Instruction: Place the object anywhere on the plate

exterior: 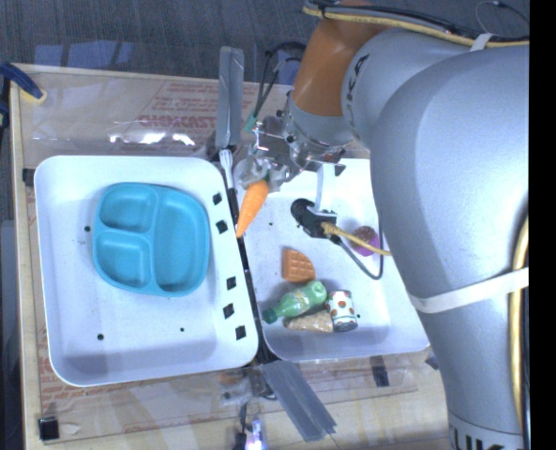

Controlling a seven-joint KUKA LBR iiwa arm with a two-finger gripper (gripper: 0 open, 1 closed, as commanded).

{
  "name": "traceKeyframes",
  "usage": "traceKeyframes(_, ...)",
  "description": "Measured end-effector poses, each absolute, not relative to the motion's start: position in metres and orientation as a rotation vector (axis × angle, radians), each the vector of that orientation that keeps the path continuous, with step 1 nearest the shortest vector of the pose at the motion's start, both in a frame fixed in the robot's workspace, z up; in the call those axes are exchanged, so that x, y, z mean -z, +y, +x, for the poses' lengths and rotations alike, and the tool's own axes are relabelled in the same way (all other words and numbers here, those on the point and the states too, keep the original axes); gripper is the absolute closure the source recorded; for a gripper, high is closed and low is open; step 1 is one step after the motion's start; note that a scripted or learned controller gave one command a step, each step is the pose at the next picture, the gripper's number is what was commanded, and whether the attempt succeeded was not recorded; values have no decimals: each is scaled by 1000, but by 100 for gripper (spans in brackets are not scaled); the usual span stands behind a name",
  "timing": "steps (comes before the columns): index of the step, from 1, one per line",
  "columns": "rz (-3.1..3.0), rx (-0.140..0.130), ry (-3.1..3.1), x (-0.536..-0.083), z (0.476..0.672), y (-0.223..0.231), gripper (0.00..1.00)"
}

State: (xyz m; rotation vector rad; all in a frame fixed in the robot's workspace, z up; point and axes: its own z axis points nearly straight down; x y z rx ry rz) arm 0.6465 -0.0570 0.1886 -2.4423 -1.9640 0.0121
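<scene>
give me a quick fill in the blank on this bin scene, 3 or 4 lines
1. The plate in the left bin is ____ in colour.
2. The carrot hangs at the gripper, over the divide between the two ____.
3. The green bottle lies in the ____ bin.
4. The plate has ____ compartments.

Missing words: blue; bins; right; three
</scene>
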Motion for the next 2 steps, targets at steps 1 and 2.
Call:
traceKeyframes(1, -2420, -13, -1992, -188, 628, 3, 100)
traceKeyframes(2, -2420, -13, -1992, -188, 628, 3, 0)
